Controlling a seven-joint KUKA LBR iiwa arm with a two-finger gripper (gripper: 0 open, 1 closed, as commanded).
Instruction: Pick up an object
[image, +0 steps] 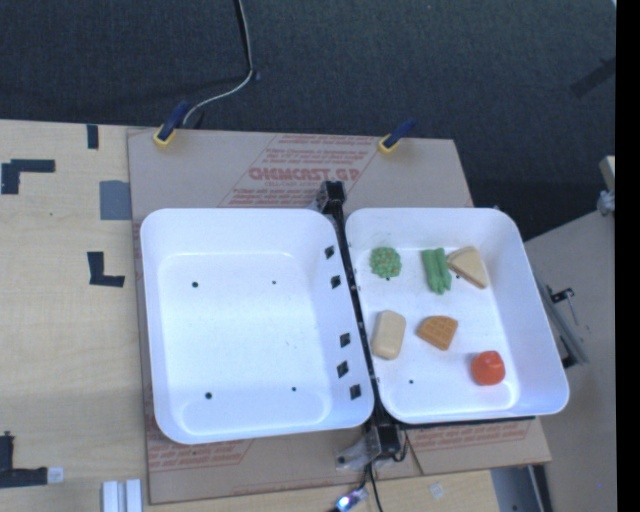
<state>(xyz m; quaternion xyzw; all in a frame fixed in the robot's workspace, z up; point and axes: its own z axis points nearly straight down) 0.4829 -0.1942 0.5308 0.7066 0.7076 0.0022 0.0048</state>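
6 pieces in my right bin (538, 330), 0 in my left bin (158, 300).
Along the right bin's far edge sit a green floret (384, 263), a green pod (435, 270) and a yellow wedge (468, 267), the pod and wedge just beside each other. Mid-bin, a tan loaf (388, 334) lies near the edge shared with the left bin, an orange chunk (437, 331) just beside it. A red piece (488, 368) sits toward the near right corner. My claw's state I cannot tell.
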